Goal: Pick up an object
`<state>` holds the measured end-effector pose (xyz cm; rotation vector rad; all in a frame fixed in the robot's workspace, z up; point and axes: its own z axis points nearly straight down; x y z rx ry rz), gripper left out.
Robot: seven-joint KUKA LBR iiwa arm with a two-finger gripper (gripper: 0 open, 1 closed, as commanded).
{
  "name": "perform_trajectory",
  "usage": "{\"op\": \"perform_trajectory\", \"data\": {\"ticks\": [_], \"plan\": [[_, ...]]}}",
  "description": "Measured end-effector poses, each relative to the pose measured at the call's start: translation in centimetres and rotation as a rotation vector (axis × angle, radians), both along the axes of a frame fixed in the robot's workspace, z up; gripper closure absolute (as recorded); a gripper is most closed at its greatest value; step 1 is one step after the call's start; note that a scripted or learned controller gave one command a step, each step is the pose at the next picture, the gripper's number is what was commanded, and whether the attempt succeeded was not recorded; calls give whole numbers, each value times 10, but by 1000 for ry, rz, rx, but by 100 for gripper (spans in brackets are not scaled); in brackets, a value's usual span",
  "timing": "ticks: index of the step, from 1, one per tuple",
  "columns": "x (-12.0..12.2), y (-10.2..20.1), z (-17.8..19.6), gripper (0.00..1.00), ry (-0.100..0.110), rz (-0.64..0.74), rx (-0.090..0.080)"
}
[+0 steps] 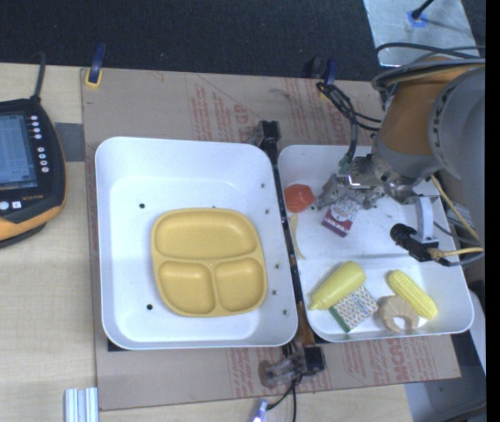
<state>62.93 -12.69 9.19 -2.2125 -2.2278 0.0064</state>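
In the right bin (pixel 447 275), my gripper (pixel 350 192) hangs low over the back half, reaching in from the right. A small red and white packet (pixel 339 220) lies directly under and just in front of it, partly hidden by the gripper. To the packet's left sits an orange-red tomato (pixel 299 198). Toward the front lie a yellow corn cob (pixel 336 286), a second corn cob (pixel 411 294), a checkered green-edged block (pixel 353 309) and a tan ring-shaped piece (pixel 396 316).
The left bin (pixel 126 192) holds a yellow divided plate (pixel 207 260). A tablet-like pendant (pixel 8 170) rests on the bench at far left. Black cables and a black fitting (pixel 412 240) hang beside the wrist over the right bin.
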Motion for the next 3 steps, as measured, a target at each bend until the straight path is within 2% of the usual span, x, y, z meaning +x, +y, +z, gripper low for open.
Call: {"op": "perform_trajectory", "data": {"ticks": [1, 2, 3], "plan": [[-27, 6, 0, 0, 1, -2, 0], [-27, 6, 10, 100, 3, 0, -1], [-22, 76, 101, 100, -2, -2, 2]]}}
